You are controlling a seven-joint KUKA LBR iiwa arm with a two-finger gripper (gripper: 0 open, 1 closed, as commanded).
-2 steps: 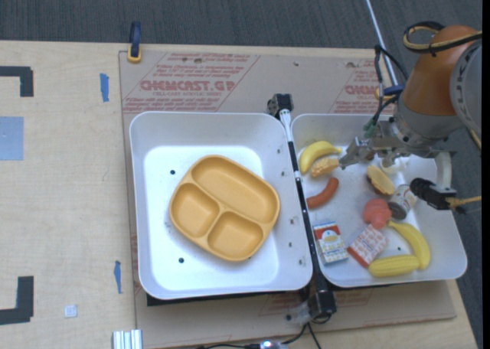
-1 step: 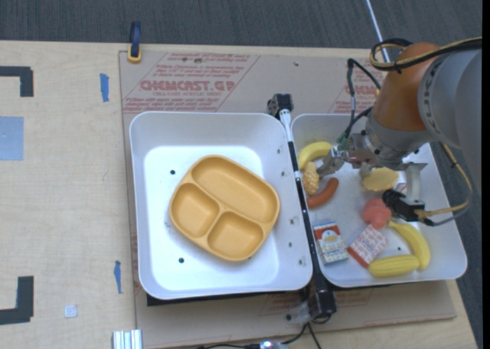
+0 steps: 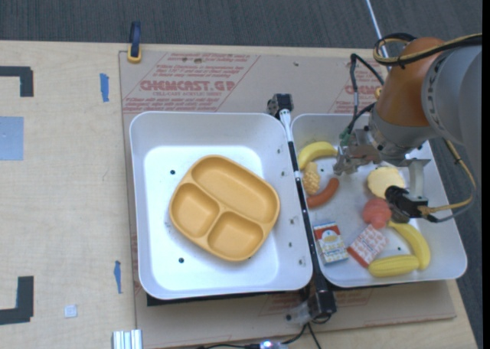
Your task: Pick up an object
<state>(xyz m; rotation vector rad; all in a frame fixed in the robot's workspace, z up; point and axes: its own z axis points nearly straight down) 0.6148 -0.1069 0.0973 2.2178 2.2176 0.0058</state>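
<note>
My gripper (image 3: 344, 161) hangs over the upper left part of the right bin (image 3: 456, 248). It sits just right of a yellow banana (image 3: 315, 153) and above a red sausage (image 3: 322, 193) and a piece of corn (image 3: 311, 181). A pale yellow lemon (image 3: 384, 180) and a pink-red fruit (image 3: 375, 213) lie under the arm's wrist. Nearer the front are a second banana (image 3: 414, 239), another yellow piece (image 3: 393, 265) and two small cartons (image 3: 329, 242) (image 3: 368, 244). Nothing shows as held.
The left bin (image 3: 145, 187) holds an orange divided plate (image 3: 223, 207). A black clamp (image 3: 281, 102) stands at the far end of the wall between the bins. Cables loop off the wrist (image 3: 429, 206) over the right bin.
</note>
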